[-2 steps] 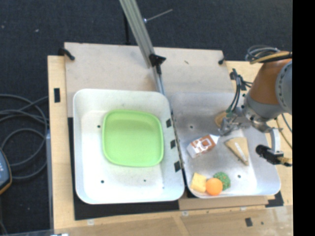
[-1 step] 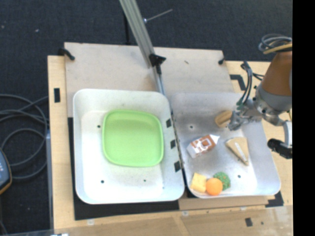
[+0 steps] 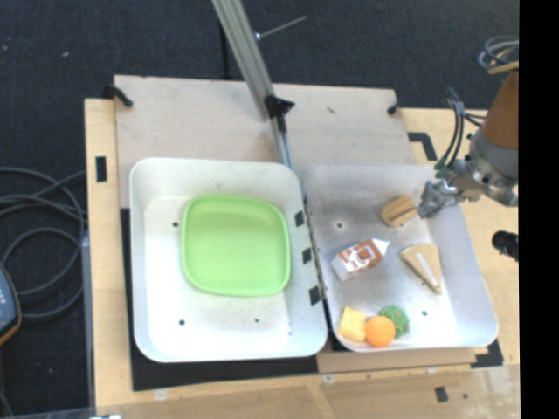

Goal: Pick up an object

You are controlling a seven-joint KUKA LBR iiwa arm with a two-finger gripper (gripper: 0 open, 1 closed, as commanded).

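Approach step, by the look of it: reaching in from the right, gripper (image 3: 434,197) hanging low over the upper part of the right bin (image 3: 476,308), just beside the roll (image 3: 398,209). Nothing lying between the fingers; grasp not yet made. Pincer state: cannot tell, tip too small and dark against the bin floor.

Likely target: the roll, a tan, stubby cylinder lying on its side, slightly tilted, close to the gripper's left. Touching or just apart: cannot tell.

Next move calling for: shifting the tip left until centred over the roll, turning the wrist to span its short width, then dropping and closing. Rounded sides probably prone to rolling out if caught off-centre.

Also sitting in the right bin: wedge (image 3: 422,266) below the gripper, apart from the roll; box (image 3: 360,257), brown and white, mid-bin; block (image 3: 353,325), yellow, ball (image 3: 379,332), orange, and a green piece (image 3: 396,319), bunching together at the lower edge.

Resting in the left bin (image 3: 148,260): plate (image 3: 236,244), green, square with rounded corners.
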